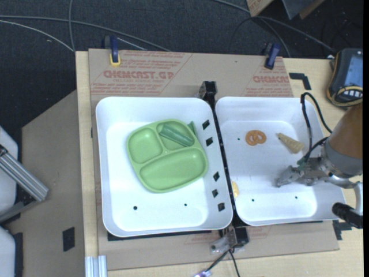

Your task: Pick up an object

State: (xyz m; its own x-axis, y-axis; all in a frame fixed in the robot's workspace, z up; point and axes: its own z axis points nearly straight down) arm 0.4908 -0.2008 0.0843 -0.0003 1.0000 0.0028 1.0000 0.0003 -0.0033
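Reaching in from the right, gripper (286, 179) sits low over the floor of the right bin (271, 215), toward its near right part; fingers spread slightly, nothing seen between them. Small yellow item (234, 190) lies at this bin's near left wall. Bare white floor runs left of the fingertips. Farther back: tan cone-shaped piece (290, 142), apart from the gripper, and orange pretzel-shaped piece (256, 137) beside it. Left bin (115, 212): green divided plate (167, 169), central, with a darker green item (177, 134) in its far compartment. Open floor rings the plate.
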